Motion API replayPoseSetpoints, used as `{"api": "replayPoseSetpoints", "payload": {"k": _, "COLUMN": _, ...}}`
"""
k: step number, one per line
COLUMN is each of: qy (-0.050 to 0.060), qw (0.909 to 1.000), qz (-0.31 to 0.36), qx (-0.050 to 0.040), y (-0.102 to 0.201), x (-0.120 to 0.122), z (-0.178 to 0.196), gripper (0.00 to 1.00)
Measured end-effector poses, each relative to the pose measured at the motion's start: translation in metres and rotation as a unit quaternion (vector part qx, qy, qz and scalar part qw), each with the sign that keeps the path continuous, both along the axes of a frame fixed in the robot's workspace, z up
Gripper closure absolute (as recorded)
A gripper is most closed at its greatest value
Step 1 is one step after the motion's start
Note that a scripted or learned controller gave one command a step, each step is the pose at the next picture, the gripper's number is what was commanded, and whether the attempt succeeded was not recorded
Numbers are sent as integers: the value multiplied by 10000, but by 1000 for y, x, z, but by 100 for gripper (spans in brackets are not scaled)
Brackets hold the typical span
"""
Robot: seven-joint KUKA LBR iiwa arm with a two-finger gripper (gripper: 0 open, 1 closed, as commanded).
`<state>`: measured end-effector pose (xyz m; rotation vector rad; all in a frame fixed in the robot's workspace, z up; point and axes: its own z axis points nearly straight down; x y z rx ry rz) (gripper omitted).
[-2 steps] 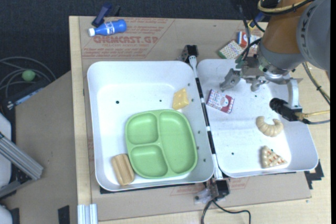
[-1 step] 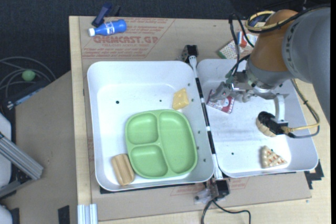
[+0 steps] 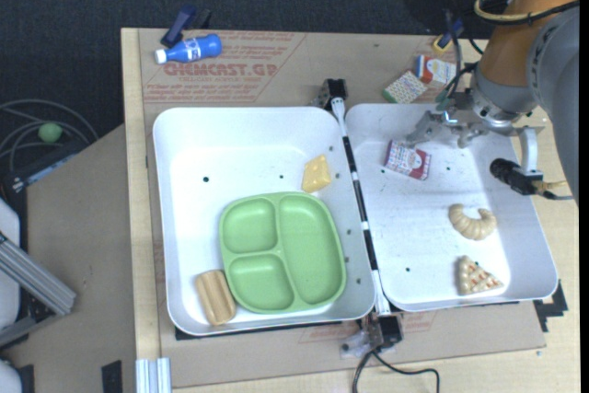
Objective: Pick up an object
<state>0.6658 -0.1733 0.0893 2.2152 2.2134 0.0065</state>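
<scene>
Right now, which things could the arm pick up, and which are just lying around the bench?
Candidates, inside the bins:
red packet, nearest the claw
croissant
pizza slice
cheese wedge
green divided plate
tan bread piece

Lying about, outside the bins:
blue bottle
small packets behind the right bin
green ball off the bench

In your right bin [image 3: 515, 281] you have three items: a red-and-white packet [image 3: 407, 160], flat, slightly tilted, toward the far left corner; a pale croissant [image 3: 473, 222], curved, lying mid-right; a pizza slice [image 3: 479, 276], flat, near the front right. Your left bin [image 3: 184, 198] lists a green divided plate [image 3: 279, 250], a yellow cheese wedge [image 3: 317, 173] and a tan bread piece [image 3: 215, 296].
</scene>
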Motion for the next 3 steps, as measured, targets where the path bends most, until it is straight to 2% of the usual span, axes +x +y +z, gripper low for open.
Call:
{"api": "replayPoseSetpoints", "payload": {"k": 1, "qy": -1, "qw": 10000, "qz": 2, "qx": 12, "y": 28, "x": -42, "z": 0, "gripper": 0}}
{"api": "replayPoseSetpoints", "payload": {"k": 2, "qy": 57, "qw": 10000, "qz": -5, "qx": 22, "y": 14, "x": -137, "z": 39, "gripper": 0}}
{"api": "replayPoseSetpoints", "payload": {"k": 3, "qy": 51, "qw": 10000, "qz": 13, "qx": 27, "y": 70, "x": -69, "z": 1, "gripper": 0}}
